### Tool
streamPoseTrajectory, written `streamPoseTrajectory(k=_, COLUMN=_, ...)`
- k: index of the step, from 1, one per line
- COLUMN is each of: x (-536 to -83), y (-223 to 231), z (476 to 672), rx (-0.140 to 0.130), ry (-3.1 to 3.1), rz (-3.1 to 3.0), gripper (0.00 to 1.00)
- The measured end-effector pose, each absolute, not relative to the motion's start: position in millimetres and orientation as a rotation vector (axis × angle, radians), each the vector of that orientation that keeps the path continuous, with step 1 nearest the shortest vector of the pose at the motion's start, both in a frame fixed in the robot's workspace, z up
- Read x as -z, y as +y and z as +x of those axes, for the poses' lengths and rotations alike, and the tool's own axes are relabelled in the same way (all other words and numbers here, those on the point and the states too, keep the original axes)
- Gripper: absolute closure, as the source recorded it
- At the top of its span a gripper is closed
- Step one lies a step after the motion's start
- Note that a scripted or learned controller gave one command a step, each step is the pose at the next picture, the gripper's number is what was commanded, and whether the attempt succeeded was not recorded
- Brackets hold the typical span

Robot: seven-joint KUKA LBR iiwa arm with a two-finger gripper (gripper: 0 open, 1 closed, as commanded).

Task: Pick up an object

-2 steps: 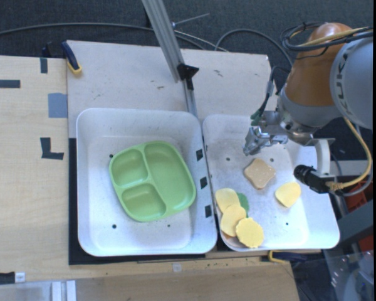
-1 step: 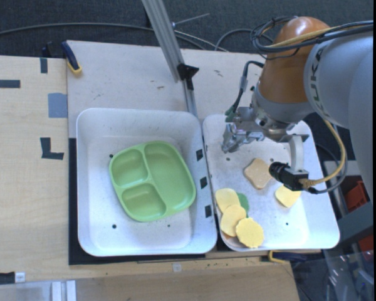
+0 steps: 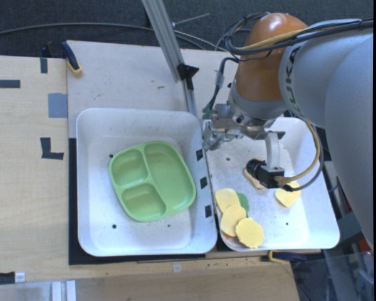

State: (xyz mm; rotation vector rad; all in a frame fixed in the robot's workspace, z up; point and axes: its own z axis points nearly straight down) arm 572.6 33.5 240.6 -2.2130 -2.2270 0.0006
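- The gripper (image 3: 211,135) hangs over the upper left corner of the right bin (image 3: 301,234), just beside the wall that this bin shares with the left bin (image 3: 93,231)
- It is seen from above, partly under the wrist, so I cannot tell how far it is open or whether it has hold of anything
- The grey arm (image 3: 338,86) comes in from the right, with its orange band (image 3: 269,42) standing above the far edge of the right bin
- Three yellow discs (image 3: 232,219) lie in the lower left of the right bin, close to the shared wall; they overlap one another in a short row running down toward the near rim
- A small green piece (image 3: 243,200) shows from under the upper discs, touching them
- A yellow heart-like piece (image 3: 287,197) lies flat near the middle of the right bin, apart from the discs and to their right
- A pale yellow scrap (image 3: 253,180) lies just left of that piece; it is partly covered, and what it is cannot be told
- All these pieces lie well below the gripper in the view, apart from it
- A green divided plate (image 3: 151,182) with three compartments rests flat in the middle of the left bin, turned at a slant to the bin's walls
- On the bench (image 3: 125,80) beyond the bins, an aluminium rail (image 3: 163,30) runs at a slant down to the bins' far edge, and a blue clamp with a yellow tip (image 3: 71,59) sits at the far left corner
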Motion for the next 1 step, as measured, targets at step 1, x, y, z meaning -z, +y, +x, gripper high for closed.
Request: streamPoseTrajectory(k=1, x=-230.5, y=74.3, z=585.3, rx=-0.002, ry=-2.226, rz=-2.214, gripper=1.00)
